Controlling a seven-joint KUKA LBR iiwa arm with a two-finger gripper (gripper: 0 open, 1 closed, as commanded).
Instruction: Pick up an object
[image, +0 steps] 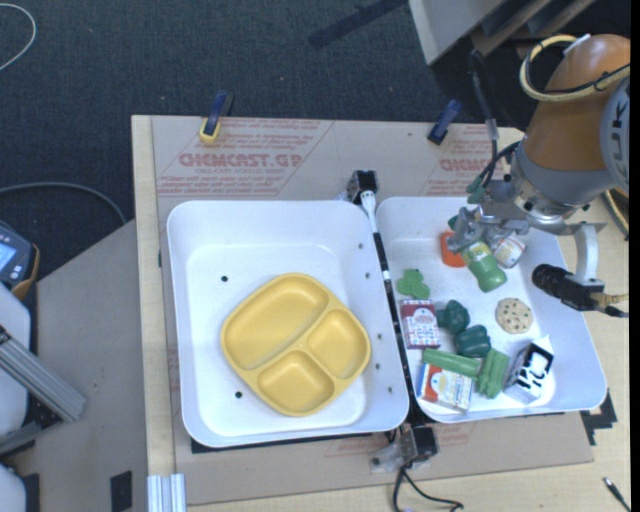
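My gripper (481, 238) hangs over the back of the right bin (585, 345), reaching in from the right under the orange-banded wrist. Directly under and in front of it lies a light green bottle-like object (486, 270) with a pale end, touching or nearly touching the gripper. An orange piece (452, 253) sits just to its left. The gripper body hides where it meets these objects.
Further forward in the right bin lie a cookie (515, 316), dark green toys (454, 316), a red-and-white card (418, 322), a green leaf shape (412, 284), green sticks (492, 372), a small box (443, 389) and a black-and-white item (531, 370). The left bin (190, 240) holds a yellow divided plate (295, 343).
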